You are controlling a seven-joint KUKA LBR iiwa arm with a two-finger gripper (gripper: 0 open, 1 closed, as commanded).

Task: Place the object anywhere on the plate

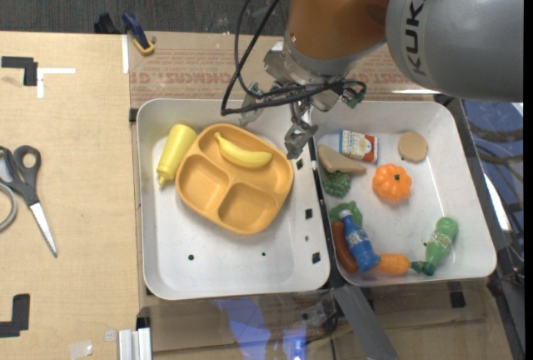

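My tool (298, 138) hangs just right of the frame's centre, over the seam between the two bins, at the right rim of the plate (234, 181). I cannot tell from this slanted view how it is set, and I see nothing carried in it. Just to its left the banana (242, 152) lies in the plate's upper compartment, curved side down, so I judge the placing to be done already. The banana looks like a light, stiff plastic toy with a smooth, somewhat slippery skin; if I had to lift it again I would take it across the thick middle, where the curve is least likely to roll out. A yellow bottle (174, 152) leans against the plate's left edge in the left bin (225, 267). Over in the right bin (466, 208) sit a small pumpkin (392, 183), a carton (359, 146) and other toy foods.
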